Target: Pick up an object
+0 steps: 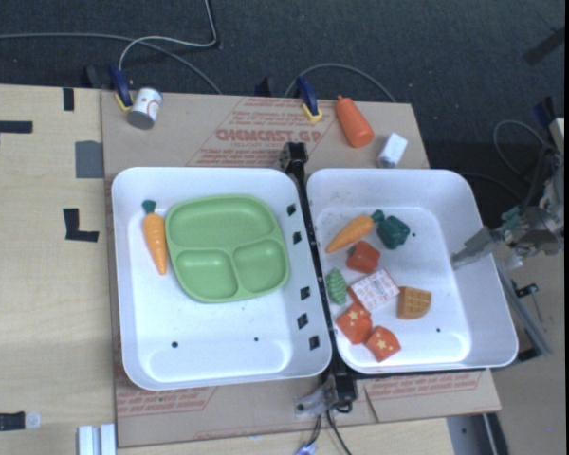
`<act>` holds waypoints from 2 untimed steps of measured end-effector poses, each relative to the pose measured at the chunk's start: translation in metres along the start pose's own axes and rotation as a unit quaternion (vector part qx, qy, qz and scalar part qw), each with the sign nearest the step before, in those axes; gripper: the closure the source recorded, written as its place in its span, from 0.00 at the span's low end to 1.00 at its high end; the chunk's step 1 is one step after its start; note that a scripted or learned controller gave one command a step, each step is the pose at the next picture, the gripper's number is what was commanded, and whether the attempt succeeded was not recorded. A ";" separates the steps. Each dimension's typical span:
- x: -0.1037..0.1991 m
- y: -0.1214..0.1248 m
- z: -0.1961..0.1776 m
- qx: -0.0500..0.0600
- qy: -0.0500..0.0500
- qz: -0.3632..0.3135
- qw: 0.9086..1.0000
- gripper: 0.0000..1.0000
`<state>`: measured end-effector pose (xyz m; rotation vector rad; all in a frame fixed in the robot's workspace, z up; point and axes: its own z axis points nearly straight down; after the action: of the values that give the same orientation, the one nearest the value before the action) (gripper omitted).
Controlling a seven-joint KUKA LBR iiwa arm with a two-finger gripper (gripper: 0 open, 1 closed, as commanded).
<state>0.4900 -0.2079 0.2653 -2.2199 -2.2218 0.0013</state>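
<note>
The right bin (pixel 460 192) holds several toy foods: an orange carrot (pixel 351 232), a dark green piece (pixel 393 228), a red piece (pixel 363 257), a small green piece (pixel 336 285), a white packet (pixel 375 289), a tan waffle (pixel 413 302) and two red pieces (pixel 354 322) (pixel 382 342). My gripper (pixel 476 245) hangs at the bin's right rim, to the right of all these objects and touching none. It is small and blurred at the view's edge.
In the left bin (pixel 133 330) lie a green divided plate (pixel 229 249) and a second carrot (pixel 155 238). Behind the bins on the cardboard are an orange toy (pixel 354 121), a white cube (pixel 393 148), a small can (pixel 146 106) and two blue clips.
</note>
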 end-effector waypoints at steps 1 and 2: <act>0.018 0.021 0.167 -0.005 -0.001 0.001 1.000 0.00; 0.057 0.091 0.175 -0.006 -0.002 0.000 1.000 0.00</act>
<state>0.5812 -0.1512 0.0899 -2.2275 -2.2301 -0.0092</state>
